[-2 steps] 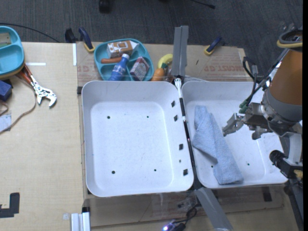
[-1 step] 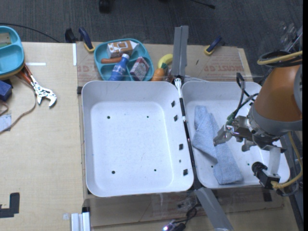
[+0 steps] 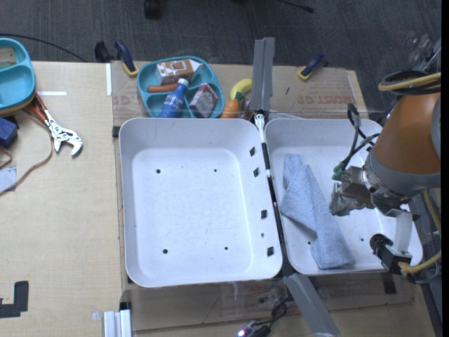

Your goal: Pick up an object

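You're looking down from one fixed camera above the bench (image 3: 63, 244), tilted so the dark floor (image 3: 210, 20) runs along the top of the frame. It stands far enough off to take in both white bins: left bin (image 3: 130, 209), right bin (image 3: 275, 135). The arm (image 3: 414, 135) enters from the right.

A soft, matt blue-grey cloth (image 3: 313, 213) lies in a smooth white plastic bin (image 3: 309, 128) on a pale wooden bench (image 3: 63, 223).
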